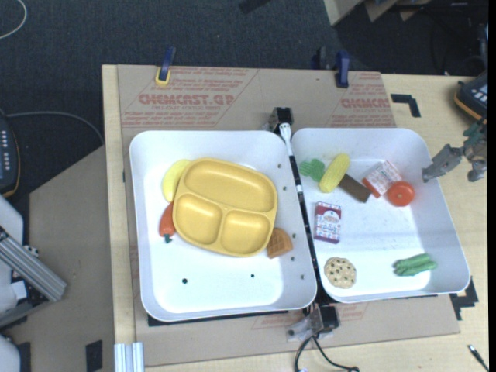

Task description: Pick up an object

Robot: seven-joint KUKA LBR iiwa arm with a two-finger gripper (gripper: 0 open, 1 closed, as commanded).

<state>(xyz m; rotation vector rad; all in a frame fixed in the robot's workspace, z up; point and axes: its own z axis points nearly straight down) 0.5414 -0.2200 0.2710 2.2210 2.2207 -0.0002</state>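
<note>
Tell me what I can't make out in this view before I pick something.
- Gripper: camera view, at the right edge; the arm is cut off there, the finger gap is too small to read.
- Yellow item and red item: partly under the yellow tray.
- Red carton: print too small.

A yellow divided tray [224, 206] sits in the white left bin [155, 277], with an orange-red piece [167, 223] at its left edge and a brown waffle-patterned piece [279, 243] at its lower right. Right of the tray, the white right bin [434, 231] holds a yellow corn cob [335, 172], a red tomato [400, 194], a red-and-white patterned carton [328, 222], a speckled tan cookie [339, 271] and green beans [414, 265]. The tabletop [232, 99] is tan board printed with red lettering.
</note>
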